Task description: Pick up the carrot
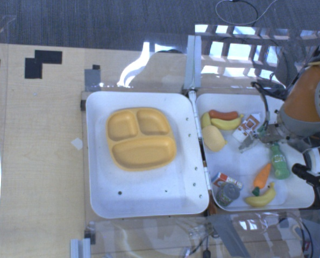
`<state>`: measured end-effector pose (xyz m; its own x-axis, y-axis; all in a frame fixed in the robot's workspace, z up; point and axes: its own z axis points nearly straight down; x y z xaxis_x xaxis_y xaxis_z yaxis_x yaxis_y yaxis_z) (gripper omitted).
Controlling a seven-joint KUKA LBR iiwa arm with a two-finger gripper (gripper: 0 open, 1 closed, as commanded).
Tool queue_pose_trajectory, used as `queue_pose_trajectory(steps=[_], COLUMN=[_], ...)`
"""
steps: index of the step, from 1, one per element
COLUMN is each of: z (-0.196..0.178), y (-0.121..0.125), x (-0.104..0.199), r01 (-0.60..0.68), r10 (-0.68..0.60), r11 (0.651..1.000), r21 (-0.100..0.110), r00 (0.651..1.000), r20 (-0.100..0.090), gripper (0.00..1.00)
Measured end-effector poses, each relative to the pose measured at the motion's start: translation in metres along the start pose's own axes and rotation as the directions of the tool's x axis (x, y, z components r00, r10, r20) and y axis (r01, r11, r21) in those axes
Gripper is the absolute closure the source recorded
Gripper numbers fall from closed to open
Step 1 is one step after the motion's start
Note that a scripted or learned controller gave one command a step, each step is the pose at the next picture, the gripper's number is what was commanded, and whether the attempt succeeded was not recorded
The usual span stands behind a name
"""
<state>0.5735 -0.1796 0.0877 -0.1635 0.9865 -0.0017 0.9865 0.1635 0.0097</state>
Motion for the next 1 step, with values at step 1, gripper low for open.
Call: queue_pose_trajectory(steps=[1], z=[-0.0032], y=[-0.0646], x=[-0.0058], r01=[0.216], r10=[-0.216], r11=[0.976], r21=[-0.013], r00=[0.976], r20=[-0.005], gripper=[0.0])
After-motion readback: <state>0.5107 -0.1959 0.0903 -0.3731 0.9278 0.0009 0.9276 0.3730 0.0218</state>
